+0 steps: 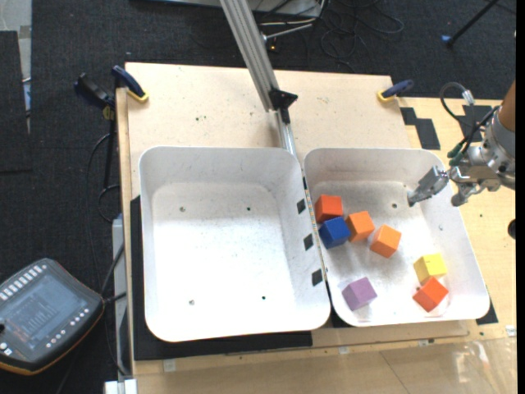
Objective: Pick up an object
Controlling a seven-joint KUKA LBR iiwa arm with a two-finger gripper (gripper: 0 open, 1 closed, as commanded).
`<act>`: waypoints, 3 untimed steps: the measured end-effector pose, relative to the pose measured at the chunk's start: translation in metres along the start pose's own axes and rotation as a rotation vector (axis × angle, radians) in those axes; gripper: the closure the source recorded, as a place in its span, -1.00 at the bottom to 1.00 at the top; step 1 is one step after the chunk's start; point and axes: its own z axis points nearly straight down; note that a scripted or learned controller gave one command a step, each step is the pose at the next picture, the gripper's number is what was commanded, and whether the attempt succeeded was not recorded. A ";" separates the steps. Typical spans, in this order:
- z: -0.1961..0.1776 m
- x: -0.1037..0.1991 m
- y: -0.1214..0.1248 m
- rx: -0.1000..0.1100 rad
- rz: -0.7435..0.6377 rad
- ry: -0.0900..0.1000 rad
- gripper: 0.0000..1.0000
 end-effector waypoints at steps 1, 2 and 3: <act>-0.002 0.000 0.001 -0.005 0.000 -0.001 -1.00; 0.061 0.003 0.003 0.002 0.002 0.001 -1.00; 0.116 0.009 0.011 0.000 0.000 0.000 -1.00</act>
